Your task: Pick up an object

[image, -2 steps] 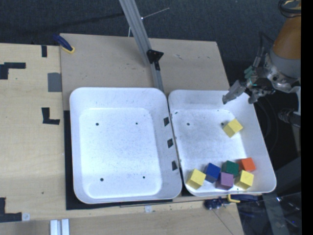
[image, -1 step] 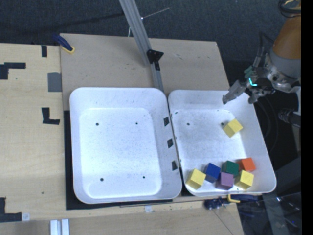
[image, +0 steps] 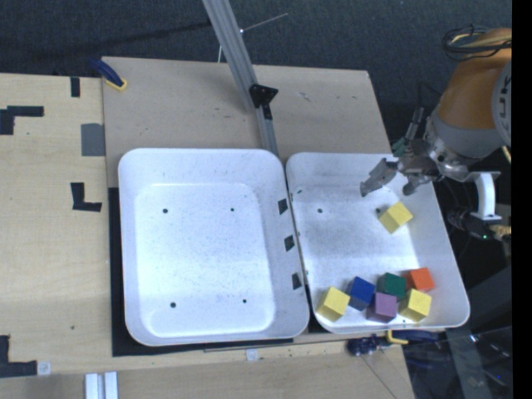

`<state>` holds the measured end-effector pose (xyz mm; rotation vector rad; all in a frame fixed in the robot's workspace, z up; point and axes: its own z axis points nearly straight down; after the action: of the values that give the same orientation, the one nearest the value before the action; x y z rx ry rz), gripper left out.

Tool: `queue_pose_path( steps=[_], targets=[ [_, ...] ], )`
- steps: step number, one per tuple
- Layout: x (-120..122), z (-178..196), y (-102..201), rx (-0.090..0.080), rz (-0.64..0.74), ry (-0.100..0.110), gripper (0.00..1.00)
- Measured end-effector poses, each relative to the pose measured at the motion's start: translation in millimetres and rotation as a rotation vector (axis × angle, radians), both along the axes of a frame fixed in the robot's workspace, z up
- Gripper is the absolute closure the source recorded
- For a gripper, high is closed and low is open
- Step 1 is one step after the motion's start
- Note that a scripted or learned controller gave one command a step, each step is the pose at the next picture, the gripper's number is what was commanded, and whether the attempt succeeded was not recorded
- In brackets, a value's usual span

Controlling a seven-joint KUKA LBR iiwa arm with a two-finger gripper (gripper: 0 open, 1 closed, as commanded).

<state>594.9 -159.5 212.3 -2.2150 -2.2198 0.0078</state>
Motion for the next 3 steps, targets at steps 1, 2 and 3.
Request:
queue_pose_path(
  steps=[1,2,3],
  targets=[
    [-6.3,-63.9,0.5,0.0,-0.001,0.0,0.0],
    [-7.0,-117.2,1.7,-0.001,0.0,-0.003,0.0],
    [-6.5,-105.1,2.0,0.0,0.0,-0.005,1.0]
  ],
)
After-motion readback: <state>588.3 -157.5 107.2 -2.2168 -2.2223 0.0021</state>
